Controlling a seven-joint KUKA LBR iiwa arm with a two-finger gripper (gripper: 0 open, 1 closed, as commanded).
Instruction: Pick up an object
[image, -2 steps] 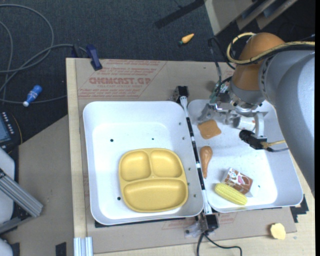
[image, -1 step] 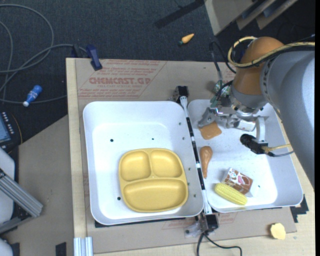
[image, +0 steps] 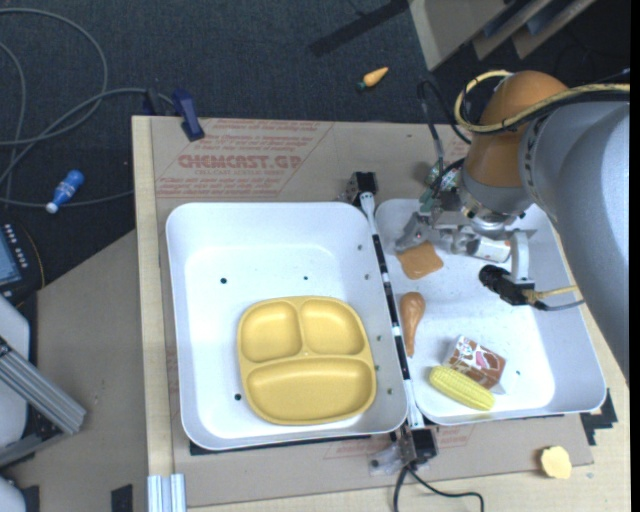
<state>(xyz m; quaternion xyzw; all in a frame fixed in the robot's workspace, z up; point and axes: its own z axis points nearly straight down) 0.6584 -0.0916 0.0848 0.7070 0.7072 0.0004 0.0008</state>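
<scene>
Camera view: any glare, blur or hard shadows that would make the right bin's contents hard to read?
Camera view: lighting is even and soft, with faint shadows; the white right bin looks bright, but the corn cob, wrapped snack and sausage-like piece stay legible; the arm at the right is large and soft-edged; the end effector is small and murky, so its fingers are unclear.

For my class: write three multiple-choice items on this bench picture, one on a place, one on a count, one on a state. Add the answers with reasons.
1. Where does the yellow divided plate lie?
A. left bin
B. right bin
C. floor

2. How many compartments does the plate have?
A. two
B. three
C. five

3. How does the corn cob rest in the right bin?
A. on its side
B. standing on end
C. lifted by the arm

Answers: 1 A, it sits inside the left bin. 2 B, two small above one large. 3 A, it lies flat on the bin floor beside the red-brown packet.
</scene>
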